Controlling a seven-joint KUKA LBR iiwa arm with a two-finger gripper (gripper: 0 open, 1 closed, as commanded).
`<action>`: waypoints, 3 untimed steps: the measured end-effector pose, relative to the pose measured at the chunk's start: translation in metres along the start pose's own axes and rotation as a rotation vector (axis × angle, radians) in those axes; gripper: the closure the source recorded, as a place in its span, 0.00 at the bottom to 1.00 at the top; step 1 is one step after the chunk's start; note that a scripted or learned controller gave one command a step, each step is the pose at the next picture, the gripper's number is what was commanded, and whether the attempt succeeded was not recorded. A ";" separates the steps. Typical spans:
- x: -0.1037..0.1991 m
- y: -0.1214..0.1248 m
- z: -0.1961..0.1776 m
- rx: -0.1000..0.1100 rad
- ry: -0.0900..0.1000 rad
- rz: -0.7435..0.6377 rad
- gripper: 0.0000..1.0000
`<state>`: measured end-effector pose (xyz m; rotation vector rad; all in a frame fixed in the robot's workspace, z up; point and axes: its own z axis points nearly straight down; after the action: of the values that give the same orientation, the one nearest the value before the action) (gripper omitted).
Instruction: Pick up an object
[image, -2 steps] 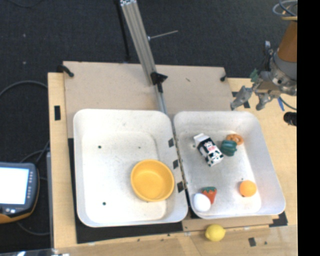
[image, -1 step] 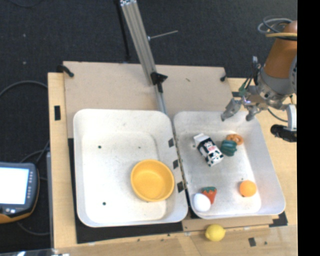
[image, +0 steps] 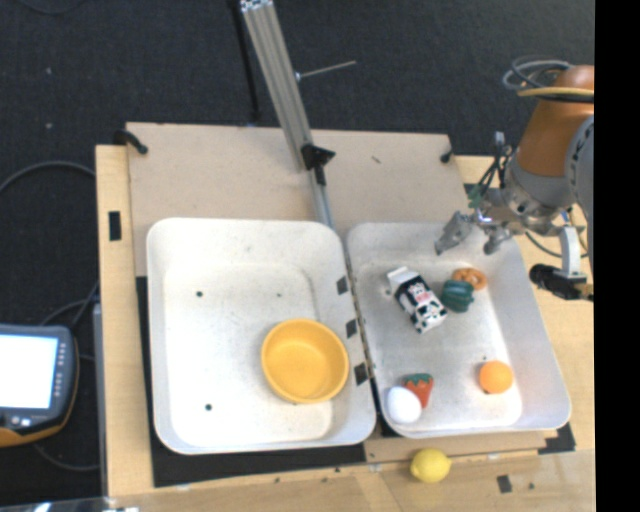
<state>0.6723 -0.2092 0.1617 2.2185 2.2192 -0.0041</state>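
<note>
Nearest us, a lemon (image: 430, 465) lies on the bench's front edge. In the right bin (image: 535, 330) we see an egg (image: 404, 405), an orange (image: 495, 377), then the black-and-white toy (image: 417, 299), its long axis slanting. Our gripper (image: 470, 233) hangs spread wide and empty over the far edge, with the toy just nearer-left.

The right bin holds a black-and-white cow figure (image: 417, 298) lying tilted near its middle, with a dark green vegetable (image: 457, 295) and a small orange-brown piece (image: 469, 277) just beside it. Nearer the front lie an orange ball (image: 495, 377), a white egg (image: 404, 405) and a red-orange strawberry-like piece (image: 423, 387) touching it.
</note>
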 end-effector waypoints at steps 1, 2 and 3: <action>-0.001 0.001 -0.012 -0.004 -0.004 -0.003 1.00; 0.000 0.003 -0.057 -0.006 0.004 -0.004 1.00; -0.001 0.004 -0.109 -0.002 0.004 -0.005 1.00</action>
<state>0.6761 -0.2097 0.2703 2.2139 2.2251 0.0026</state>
